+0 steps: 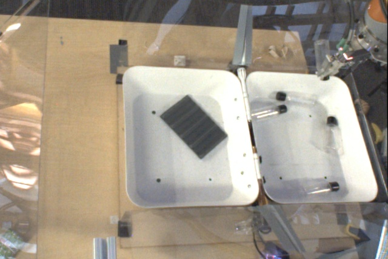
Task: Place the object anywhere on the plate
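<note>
progress: nothing placed | plate [193, 126] (dark, ribbed) lies bare in left bin [136, 148] | objects: clear tubes [268, 110] lie in right bin [357, 130] | my gripper [330, 67] hovers past that bin's far right corner, grip unreadable | left: pick, carry, place

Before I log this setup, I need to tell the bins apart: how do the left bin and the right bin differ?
The left bin holds one dark ribbed plate; the right bin holds several clear tubes with black caps. The left bin looks slightly wider. Both are shallow, white and rounded at the corners.
</note>
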Robot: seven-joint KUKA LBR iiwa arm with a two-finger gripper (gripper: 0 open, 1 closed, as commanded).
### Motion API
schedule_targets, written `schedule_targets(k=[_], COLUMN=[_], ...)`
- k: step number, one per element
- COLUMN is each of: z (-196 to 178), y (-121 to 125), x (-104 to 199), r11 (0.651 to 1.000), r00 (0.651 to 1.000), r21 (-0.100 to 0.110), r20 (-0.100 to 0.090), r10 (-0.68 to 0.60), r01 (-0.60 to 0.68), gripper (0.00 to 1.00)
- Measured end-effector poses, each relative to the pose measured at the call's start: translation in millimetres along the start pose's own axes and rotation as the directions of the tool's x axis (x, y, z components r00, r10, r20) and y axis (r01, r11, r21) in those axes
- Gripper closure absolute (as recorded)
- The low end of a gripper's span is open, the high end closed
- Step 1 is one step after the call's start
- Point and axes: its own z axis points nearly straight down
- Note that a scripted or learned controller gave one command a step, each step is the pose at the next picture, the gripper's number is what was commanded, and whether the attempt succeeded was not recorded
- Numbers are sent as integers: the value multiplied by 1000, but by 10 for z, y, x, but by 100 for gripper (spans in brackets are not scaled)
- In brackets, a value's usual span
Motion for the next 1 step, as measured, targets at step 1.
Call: schedule_targets(k=[1], z=[-234], y=[7], x=[8], r11=[999], r00=[999], r21=[0], r20=[0], r10=[-36], r01=[36], gripper=[100])
